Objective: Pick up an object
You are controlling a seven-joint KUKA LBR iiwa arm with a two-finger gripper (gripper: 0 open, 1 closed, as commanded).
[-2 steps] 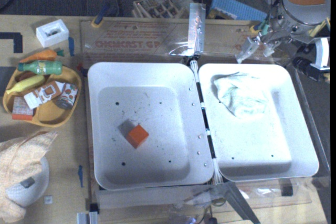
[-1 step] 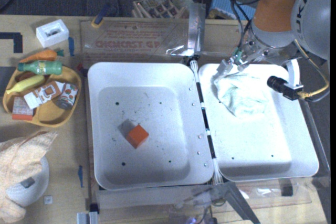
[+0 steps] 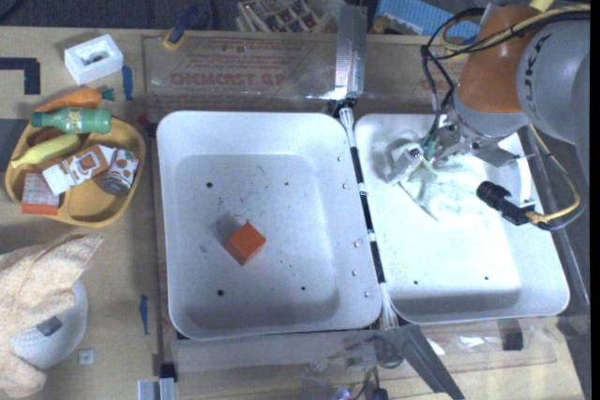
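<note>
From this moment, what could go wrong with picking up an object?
1. The gripper is low in the right bin, while the orange block lies in the left bin. A grasp here would probably close on nothing.
2. To reach the block, the arm must cross the ridge between the bins; if it travels low, it could hit it.
3. The black cable hangs near the wrist and might snag.

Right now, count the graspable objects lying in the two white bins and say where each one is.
1: an orange block on the floor of the left bin, near its middle. The arm and its hand hang over the right bin and may hide something there.
</note>
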